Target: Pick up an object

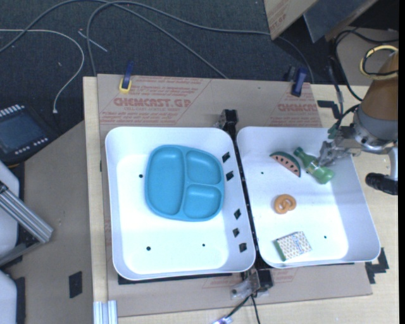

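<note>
The right bin (354, 209) holds several small objects. A watermelon-slice toy (285, 162) lies near its far side, with a green object (318, 171) just to the right of it. An orange ring-shaped piece (284, 203) sits in the middle, and a patterned flat packet (293, 245) lies near the front rim. My gripper (329, 154) reaches in from the right and hangs low over the bin's far right part. Its tip is right at the upper end of the green object; whether it touches the object is unclear.
The left bin (126, 234) holds a blue divided plate (185, 182). A black divider with clips (235, 190) runs between the bins. Cables and a cardboard box (285, 16) lie beyond the bench. The arm's orange-banded wrist (380, 101) stands over the right bin's far right corner.
</note>
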